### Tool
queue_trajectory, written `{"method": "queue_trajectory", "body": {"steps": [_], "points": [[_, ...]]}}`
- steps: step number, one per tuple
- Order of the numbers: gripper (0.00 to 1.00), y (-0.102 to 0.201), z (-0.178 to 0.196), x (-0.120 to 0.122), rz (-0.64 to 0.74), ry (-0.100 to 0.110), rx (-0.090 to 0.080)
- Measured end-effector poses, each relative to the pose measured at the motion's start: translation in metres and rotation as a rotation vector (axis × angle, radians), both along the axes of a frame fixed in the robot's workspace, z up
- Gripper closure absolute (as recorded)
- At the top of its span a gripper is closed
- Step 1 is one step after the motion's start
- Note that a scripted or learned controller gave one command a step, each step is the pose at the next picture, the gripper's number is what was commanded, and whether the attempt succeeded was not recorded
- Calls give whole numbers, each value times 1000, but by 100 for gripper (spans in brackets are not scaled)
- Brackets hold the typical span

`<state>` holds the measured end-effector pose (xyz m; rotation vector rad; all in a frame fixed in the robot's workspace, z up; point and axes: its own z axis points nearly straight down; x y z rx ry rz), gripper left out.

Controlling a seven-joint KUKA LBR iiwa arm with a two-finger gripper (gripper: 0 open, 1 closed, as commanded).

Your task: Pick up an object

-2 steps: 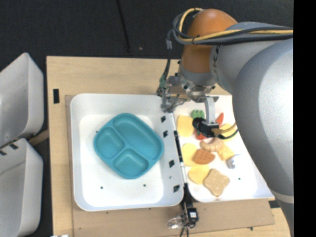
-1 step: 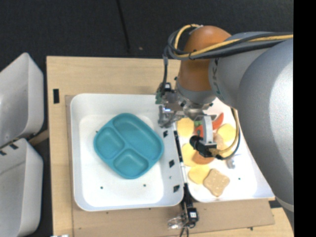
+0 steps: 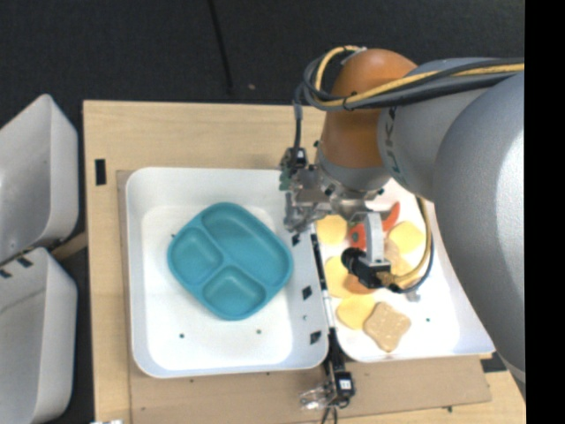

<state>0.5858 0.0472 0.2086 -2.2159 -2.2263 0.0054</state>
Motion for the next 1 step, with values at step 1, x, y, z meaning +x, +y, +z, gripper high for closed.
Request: {"method": "queue_trajectory", "body": {"steps": [1], "points": [[100,102,91,-26,10,-8,7]]}}
